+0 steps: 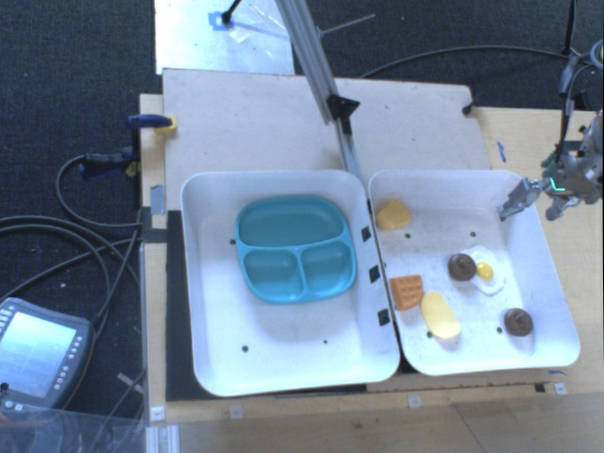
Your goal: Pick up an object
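Observation:
The right bin (pixel 528 217) holds several toy foods: a yellow piece (pixel 394 215) at its back left, an orange waffle-like square (pixel 408 292), a pale yellow oval (pixel 440 315), a fried egg (pixel 487 273) with a brown round piece (pixel 461 267) beside it, and another brown piece (pixel 517 322) at the front right. My gripper (pixel 534 199) hangs over the bin's back right rim, its two fingers spread apart with nothing between them.
The left bin (pixel 203 281) carries a blue divided tray (pixel 294 248). A slanted metal rod (pixel 311 45) crosses from the top down to the wall between the bins. Cables and a teach pendant (pixel 33 352) lie on the floor at left.

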`<act>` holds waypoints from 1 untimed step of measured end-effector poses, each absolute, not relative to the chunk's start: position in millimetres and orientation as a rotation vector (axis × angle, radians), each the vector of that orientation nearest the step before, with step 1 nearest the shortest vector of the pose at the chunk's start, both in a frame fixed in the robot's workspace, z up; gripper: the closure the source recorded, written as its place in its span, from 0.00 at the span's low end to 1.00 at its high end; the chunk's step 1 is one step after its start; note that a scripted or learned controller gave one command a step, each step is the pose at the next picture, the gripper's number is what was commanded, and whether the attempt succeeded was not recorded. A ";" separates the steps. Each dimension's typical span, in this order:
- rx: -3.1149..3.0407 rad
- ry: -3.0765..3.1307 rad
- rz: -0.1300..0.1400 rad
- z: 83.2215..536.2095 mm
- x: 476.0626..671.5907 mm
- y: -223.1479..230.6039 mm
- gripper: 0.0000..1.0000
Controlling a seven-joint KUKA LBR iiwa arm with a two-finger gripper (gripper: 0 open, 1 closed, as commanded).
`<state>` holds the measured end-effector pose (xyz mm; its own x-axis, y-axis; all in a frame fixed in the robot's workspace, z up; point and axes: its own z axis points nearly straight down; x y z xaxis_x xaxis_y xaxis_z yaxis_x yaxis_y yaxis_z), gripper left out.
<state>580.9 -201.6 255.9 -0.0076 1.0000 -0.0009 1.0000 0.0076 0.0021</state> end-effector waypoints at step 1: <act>2.213 2.232 -0.002 204.4 588.2 -194.2 0.00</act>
<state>588.2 -194.2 204.4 -0.0085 1.0000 0.0002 1.0000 0.0085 -0.0020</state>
